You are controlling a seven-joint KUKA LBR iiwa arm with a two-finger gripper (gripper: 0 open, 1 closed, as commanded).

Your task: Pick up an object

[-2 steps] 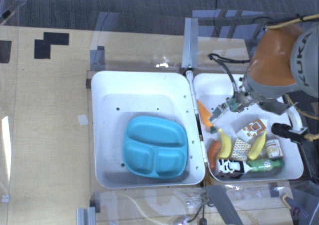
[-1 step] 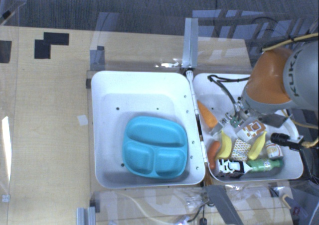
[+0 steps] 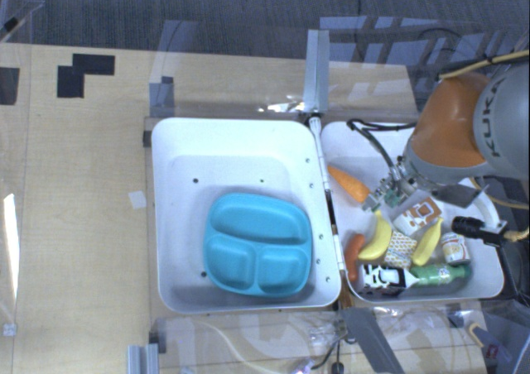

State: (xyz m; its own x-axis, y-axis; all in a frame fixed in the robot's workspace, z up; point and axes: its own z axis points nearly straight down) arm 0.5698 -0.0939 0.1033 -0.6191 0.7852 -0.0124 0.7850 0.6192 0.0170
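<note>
Desk [image 3: 83, 198]: pale wood surface, broad bare stretch on the left side, black marks near its far left corner. Dark carpet beyond the far edge, with a thin cable lying on it.

Left bin [image 3: 240, 145]: shallow, white, rounded corners. A blue divided tray [image 3: 257, 244] sits in its near half, tilted slightly, its near edge close to the bin's near wall. The far half of this bin floor is open room.

Right bin [image 3: 339, 145]: shares a wall with the left bin. Its far left corner is bare white floor; the near half is crowded.

Arm [image 3: 464, 128]: grey with orange band, enters from the right and covers the right bin's far right part. The wrist reaches down toward the middle of the bin.

Claw [image 3: 396, 192]: low over the clutter, just beside the carrot; whether it is spread or pressed together I cannot tell. Nothing is visibly pinched.

Objects, right bin: orange carrot [image 3: 348, 184] near the dividing wall, lying apart from the pile. Two bananas, one [image 3: 378, 238] left of a small printed box [image 3: 416, 215], the other [image 3: 427, 242] right of it. Green item [image 3: 439, 275] along the near wall, beside a black-and-white item [image 3: 383, 277]. Red piece [image 3: 354, 250] against the dividing wall. Small can [image 3: 455, 248] near the right edge.
</note>
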